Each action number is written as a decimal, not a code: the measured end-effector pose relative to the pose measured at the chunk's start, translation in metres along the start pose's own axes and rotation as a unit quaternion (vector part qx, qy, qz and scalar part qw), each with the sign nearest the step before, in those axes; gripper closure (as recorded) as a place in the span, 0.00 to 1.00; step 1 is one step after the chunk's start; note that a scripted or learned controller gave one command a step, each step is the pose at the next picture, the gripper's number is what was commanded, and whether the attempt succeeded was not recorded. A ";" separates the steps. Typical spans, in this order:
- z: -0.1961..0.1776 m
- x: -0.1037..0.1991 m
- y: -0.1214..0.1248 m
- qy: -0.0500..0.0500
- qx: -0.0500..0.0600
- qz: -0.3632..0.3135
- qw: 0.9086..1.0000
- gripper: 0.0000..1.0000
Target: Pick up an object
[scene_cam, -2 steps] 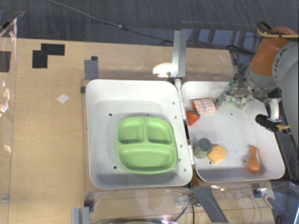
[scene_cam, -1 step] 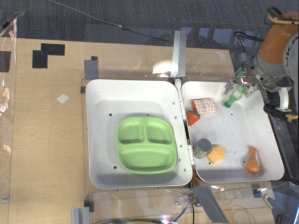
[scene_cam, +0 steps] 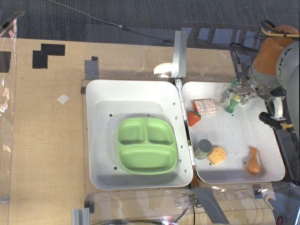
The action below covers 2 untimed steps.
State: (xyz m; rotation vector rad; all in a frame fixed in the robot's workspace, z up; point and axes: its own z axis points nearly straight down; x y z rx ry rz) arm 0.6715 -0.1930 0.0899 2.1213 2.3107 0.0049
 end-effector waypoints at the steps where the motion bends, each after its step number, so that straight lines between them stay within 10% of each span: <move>1: -0.013 0.001 0.003 -0.002 -0.005 -0.004 1.000 1.00; 2: -0.104 0.068 -0.010 0.000 -0.002 -0.033 0.999 1.00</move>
